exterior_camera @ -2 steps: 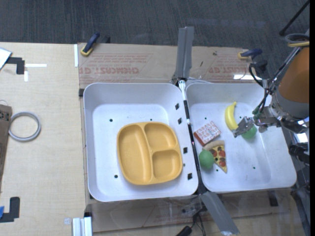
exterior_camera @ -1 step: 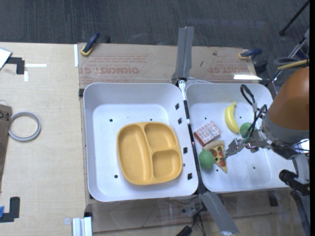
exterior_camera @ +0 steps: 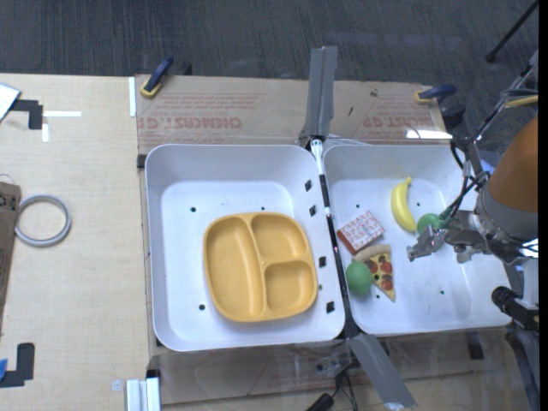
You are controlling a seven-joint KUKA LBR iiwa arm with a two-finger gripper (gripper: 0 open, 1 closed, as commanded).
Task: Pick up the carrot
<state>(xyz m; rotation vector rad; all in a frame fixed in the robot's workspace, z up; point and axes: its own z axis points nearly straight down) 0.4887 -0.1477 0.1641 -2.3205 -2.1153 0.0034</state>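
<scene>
Counting big to small: 2 white bins. Left bin (exterior_camera: 154, 229): 1 yellow 3-section plate (exterior_camera: 259, 265). Right bin (exterior_camera: 419, 308): gripper (exterior_camera: 421, 248) (open/shut unclear), 1 banana (exterior_camera: 401, 204), 1 pizza slice (exterior_camera: 383, 272), 1 red-white box (exterior_camera: 360, 230), 1 green ball (exterior_camera: 359, 277). Carrot: poss. the green bit (exterior_camera: 428, 223) touching gripper, unsure.

One fixed camera looks down at a slant from above the two shallow white plastic bins (exterior_camera: 163, 255), moderately distant.
</scene>
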